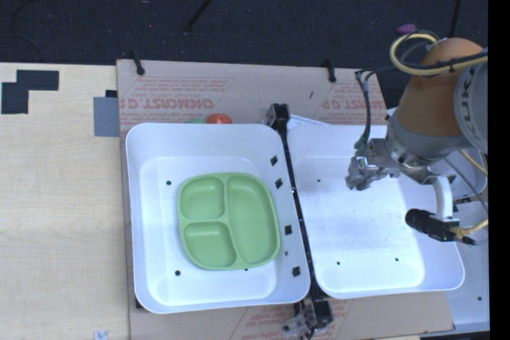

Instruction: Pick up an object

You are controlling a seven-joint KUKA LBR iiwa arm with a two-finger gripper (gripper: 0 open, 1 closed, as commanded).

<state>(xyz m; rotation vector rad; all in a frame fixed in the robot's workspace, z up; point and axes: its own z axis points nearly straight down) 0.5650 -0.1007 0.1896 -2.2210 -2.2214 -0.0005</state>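
Reaching in from three o'clock, the grey arm (446,115) with its orange band hangs over the right-hand white bin (374,267), and its hand (358,175) sits low over the upper middle of that bin's floor, near the bin's twelve o'clock wall. I cannot tell how the hand stands, whether open or closed, since the metal parts blur together at this slant, and no object can be made out in it. A black cylindrical piece (430,225) juts out below the wrist toward five o'clock, over the right bin's three o'clock edge. The left-hand white bin (151,251) holds a green divided plate (229,220) with three compartments, lying flat near the bin's middle and turned a little askew; it is well apart from the hand, across the black divider (288,195) where the two bins meet. Just beyond the left bin's twelve o'clock rim, a small orange-red object (218,119) peeks up, perhaps a ball, with a sliver of green beside it at nine o'clock; most of it is hidden by the rim. Both bins rest on a brown cardboard sheet (199,95) printed with red lettering, and this lies on the pale wooden counter (56,211), which carries dark squares near its ten o'clock corner.
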